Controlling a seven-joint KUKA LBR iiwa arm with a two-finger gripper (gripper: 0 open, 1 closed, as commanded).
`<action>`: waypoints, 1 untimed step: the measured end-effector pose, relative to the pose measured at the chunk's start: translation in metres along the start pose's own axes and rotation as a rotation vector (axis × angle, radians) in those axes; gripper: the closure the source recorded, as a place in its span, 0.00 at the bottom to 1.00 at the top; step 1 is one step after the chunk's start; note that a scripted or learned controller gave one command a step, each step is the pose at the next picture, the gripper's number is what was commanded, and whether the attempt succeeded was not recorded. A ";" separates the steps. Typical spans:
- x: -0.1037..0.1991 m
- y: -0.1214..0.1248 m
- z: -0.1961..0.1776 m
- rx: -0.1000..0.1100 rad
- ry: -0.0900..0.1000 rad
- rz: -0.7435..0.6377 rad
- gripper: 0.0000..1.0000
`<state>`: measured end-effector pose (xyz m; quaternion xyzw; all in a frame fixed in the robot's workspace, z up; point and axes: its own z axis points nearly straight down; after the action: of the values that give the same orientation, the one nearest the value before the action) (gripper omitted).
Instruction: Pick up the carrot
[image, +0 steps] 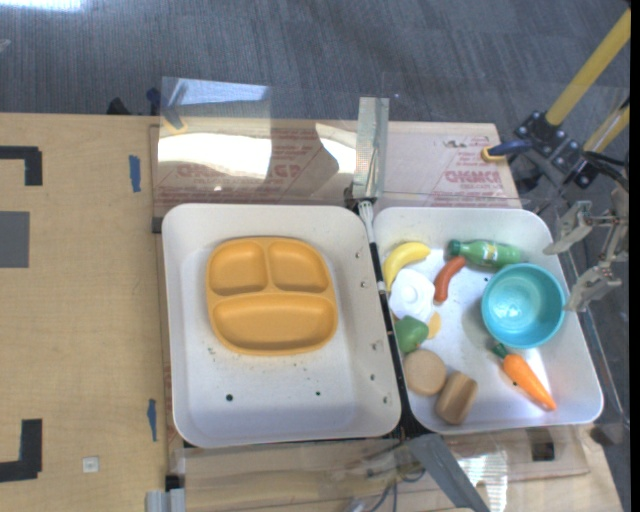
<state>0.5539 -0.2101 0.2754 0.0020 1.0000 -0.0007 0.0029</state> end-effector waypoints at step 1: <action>-0.029 0.018 0.104 -0.004 0.011 0.134 0.00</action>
<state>0.5841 -0.1919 0.1715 0.0691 0.9976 0.0015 -0.0026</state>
